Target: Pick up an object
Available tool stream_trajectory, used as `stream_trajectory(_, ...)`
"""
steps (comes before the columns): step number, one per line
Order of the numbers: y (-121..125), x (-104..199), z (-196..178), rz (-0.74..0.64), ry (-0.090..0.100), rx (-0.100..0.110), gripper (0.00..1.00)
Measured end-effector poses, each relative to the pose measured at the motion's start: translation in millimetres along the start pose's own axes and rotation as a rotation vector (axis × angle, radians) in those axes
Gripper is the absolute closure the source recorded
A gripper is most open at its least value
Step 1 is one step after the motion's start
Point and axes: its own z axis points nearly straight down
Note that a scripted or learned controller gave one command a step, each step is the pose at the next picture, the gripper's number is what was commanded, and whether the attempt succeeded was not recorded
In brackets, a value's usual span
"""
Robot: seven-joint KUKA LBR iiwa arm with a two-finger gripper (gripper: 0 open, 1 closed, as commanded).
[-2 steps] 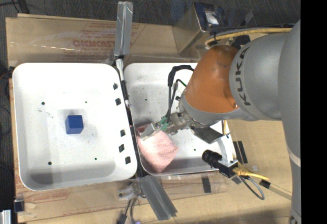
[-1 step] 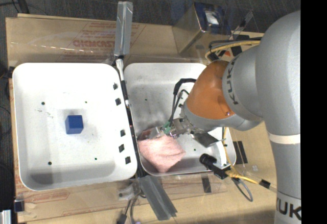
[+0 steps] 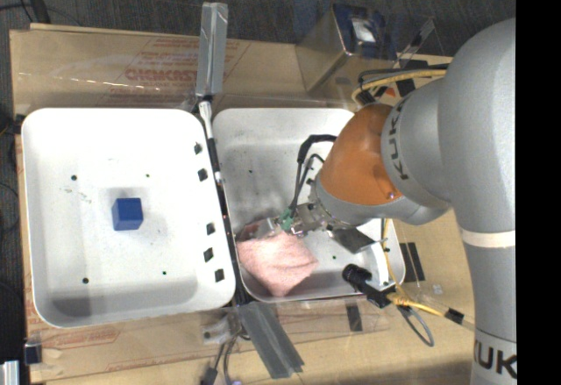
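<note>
So down at the near edge of the right bin [image 3: 263,124] there's a pink cloth [image 3: 276,260], kind of bunched up against the front wall. The tool [image 3: 296,221] sits low just above the cloth's top edge, right beside it, maybe touching. Honestly can't tell how the tool is set, it's too small and tucked under the arm's orange band [image 3: 359,160]. Over in the left bin [image 3: 53,138] a blue cube [image 3: 128,213] sits alone, well apart from the arm.
</note>
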Motion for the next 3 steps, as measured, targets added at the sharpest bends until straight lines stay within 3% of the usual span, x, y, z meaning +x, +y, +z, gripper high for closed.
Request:
stream_trajectory(1, 0, 0, -9, -0.005, 0.001, 0.002, 1.0)
stream_trajectory(2, 0, 0, -9, -0.005, 0.0, 0.002, 0.0)
stream_trajectory(3, 11, -14, -1, 0.109, 0.0, 0.001, 0.0)
